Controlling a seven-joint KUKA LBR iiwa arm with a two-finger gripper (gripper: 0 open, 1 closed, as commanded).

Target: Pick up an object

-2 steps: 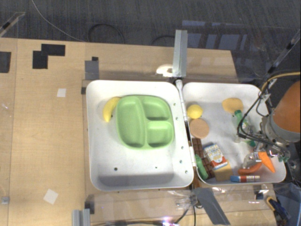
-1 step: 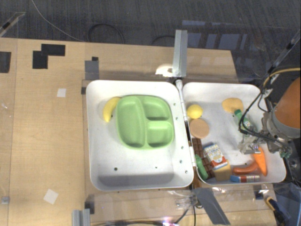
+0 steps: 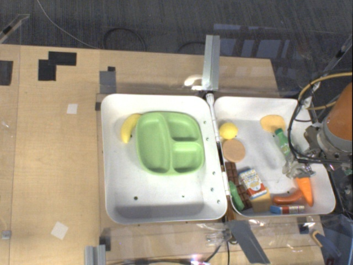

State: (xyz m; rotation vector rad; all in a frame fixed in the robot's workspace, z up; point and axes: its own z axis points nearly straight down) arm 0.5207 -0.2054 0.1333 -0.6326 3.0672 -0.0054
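My gripper (image 3: pixel 297 168) hangs low over the right side of the right bin (image 3: pixel 248 108), reaching in from the right. It sits just above the top end of an orange carrot (image 3: pixel 305 191) and at the lower end of a green bottle (image 3: pixel 282 141). No object shows as lifted. A yellow lemon (image 3: pixel 228 130), a round tan disc (image 3: pixel 234 150) and a pale orange slice (image 3: pixel 271 122) lie further left and behind. A small juice carton (image 3: pixel 253 183) stands near the bin's front.
A dark chocolate bar (image 3: pixel 233 180) and a red-and-white tube (image 3: pixel 287 205) lie along the right bin's front and left wall. The left bin (image 3: pixel 127 203) holds a green divided tray (image 3: pixel 168 142) with a banana (image 3: pixel 129 127) beside it. A metal post (image 3: pixel 211 62) stands behind the bins.
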